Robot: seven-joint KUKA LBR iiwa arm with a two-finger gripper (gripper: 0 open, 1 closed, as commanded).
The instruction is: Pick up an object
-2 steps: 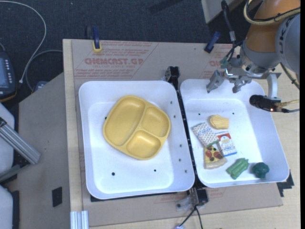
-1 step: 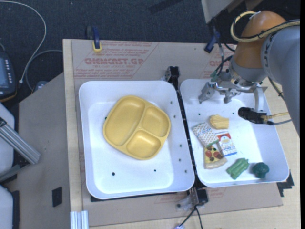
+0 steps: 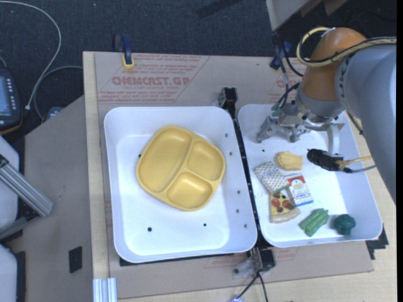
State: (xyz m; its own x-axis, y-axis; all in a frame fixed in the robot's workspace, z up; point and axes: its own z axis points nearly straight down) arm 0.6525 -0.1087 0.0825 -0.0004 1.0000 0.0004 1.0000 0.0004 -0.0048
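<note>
where bins sit, two bins point(image 3: 116, 168)

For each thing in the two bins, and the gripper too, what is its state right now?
Yellow divided plate: lying flat in the left bin, its compartments bare.
Yellow toy: loose in the right bin.
Patterned packet: lying flat.
Small carton: lying flat.
Pizza slice toy: lying flat.
Green pickle toy: lying down.
Broccoli toy: near the corner.
Gripper: low over the right bin, holding nothing visible.

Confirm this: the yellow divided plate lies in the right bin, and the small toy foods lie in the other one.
Not quite. The camera view shows the yellow divided plate in the left bin; the small toy foods lie in the other, right bin.
</note>
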